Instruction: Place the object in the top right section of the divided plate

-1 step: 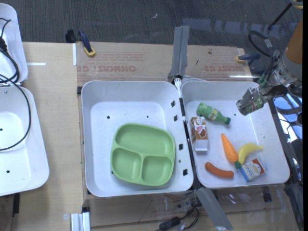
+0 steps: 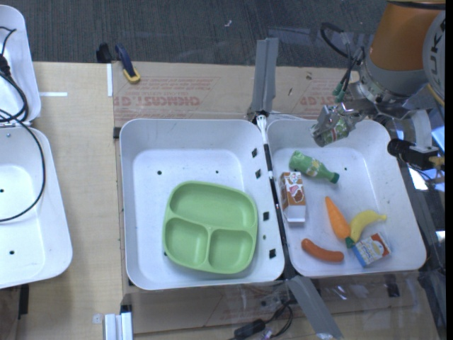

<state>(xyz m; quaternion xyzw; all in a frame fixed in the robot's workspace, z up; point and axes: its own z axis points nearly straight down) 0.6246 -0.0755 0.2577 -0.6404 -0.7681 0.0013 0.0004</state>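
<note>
A light green divided plate (image 2: 210, 227) lies in the left bin (image 2: 141, 190), with one wide section at the back and two smaller ones at the front. My gripper (image 2: 331, 127) hangs over the back left corner of the right bin (image 2: 396, 190), just above and behind a green bottle (image 2: 313, 167). Its tip looks grey with a greenish tint, too cluttered to read. Several items lie in the right bin: the bottle, a red and white carton (image 2: 293, 197), a carrot (image 2: 337, 218), a banana (image 2: 368, 222), a sausage (image 2: 322, 251) and a small blue carton (image 2: 370, 249).
A grey divider post (image 2: 266, 76) stands behind the seam between the bins. At the far left a white tray (image 2: 28, 211) carries a black cable. A blue and yellow clip (image 2: 127, 66) lies on the bench at the back.
</note>
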